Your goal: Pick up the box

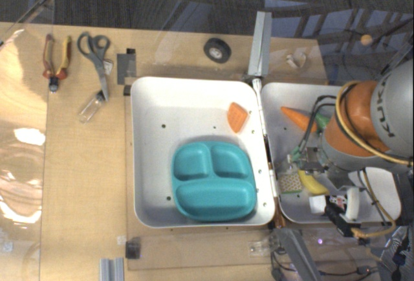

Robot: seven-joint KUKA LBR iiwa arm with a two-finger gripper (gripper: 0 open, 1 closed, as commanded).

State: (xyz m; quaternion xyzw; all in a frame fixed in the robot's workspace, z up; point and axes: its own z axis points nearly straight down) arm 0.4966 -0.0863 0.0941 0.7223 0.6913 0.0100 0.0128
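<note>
A small orange box-like block (238,116) lies tilted in the left bin (152,144), near its upper right corner. A small flat piece with a speckled yellow-green pattern (291,181) rests in the right bin (284,208) against its left wall; it could also be a box. The grey arm with its orange band (352,127) reaches down into the right bin. My gripper (305,158) hangs just above the speckled piece, with cables and the wrist covering it. Nothing is visibly held.
A teal divided tray (213,179) takes up the lower part of the left bin. The right bin also holds an orange carrot-shaped item (296,118), a yellow item (314,184) and a white item (317,204). Scissors (97,56), pliers (55,59) and a tape roll (217,50) lie on the bench.
</note>
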